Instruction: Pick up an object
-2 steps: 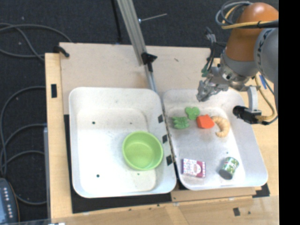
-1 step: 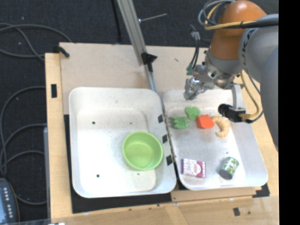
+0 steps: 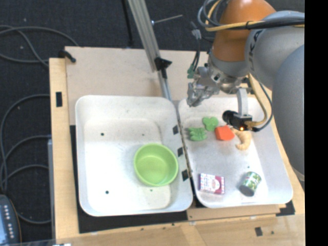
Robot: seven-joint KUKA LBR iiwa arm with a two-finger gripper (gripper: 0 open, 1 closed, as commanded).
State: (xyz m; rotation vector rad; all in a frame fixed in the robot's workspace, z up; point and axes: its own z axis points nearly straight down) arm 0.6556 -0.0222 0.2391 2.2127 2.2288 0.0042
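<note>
Overhead slanted view of a tabletop (image 3: 115, 68) carrying two shallow white bins side by side. The left bin (image 3: 102, 122) contains a light green bowl (image 3: 155, 164), upright, near its right wall. The right bin (image 3: 266, 163) contains six small objects. Two green toy pieces lie toward its upper left: one (image 3: 196, 133) beside the dividing wall, the other (image 3: 210, 122) just right of and above it, near each other. An orange block (image 3: 224, 132) lies just right of these, and a tan toy figure (image 3: 244, 140) lies right of the block. Along the near edge sit a small pink-and-white packet (image 3: 211, 183) and, to its right, a green-and-white can (image 3: 250, 182) lying on its side; these two are well apart from the upper group. The grey arm (image 3: 279, 40), with its orange band (image 3: 241, 22), enters from the right. Its end effector (image 3: 195, 100) is over the far left corner of the right bin, above and apart from the green pieces; nothing is seen between its fingers, and whether they are spread or pressed together cannot be told. A slanted aluminium rail (image 3: 146, 32) rises behind the bins.
</note>
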